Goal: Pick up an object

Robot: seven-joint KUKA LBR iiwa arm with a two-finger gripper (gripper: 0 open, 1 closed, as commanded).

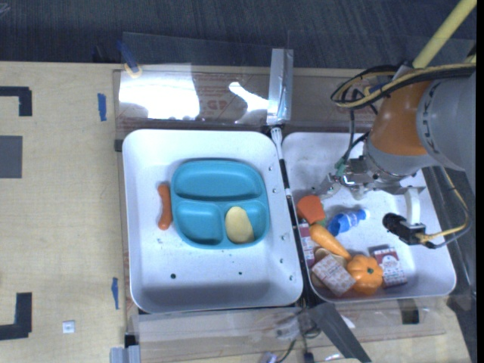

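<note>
My gripper (347, 180) hangs over the back of the right bin (439, 274), under the grey arm with its orange band. It is a little behind and above a small blue bottle (347, 221) and an orange-red block (310, 206). A carrot (330, 240) lies slantwise in front of the bottle. At the bin's front sit a small orange pumpkin (366, 274), a brownish packet (333, 274) and a red-and-white carton (386, 264). Nothing is seen in the gripper.
The left bin (144, 278) holds a blue divided plate (200, 187) with a yellow potato-like piece (239, 224) in its front right compartment. An orange sausage (163, 206) lies left of the plate. A ridge (287, 203) separates the bins.
</note>
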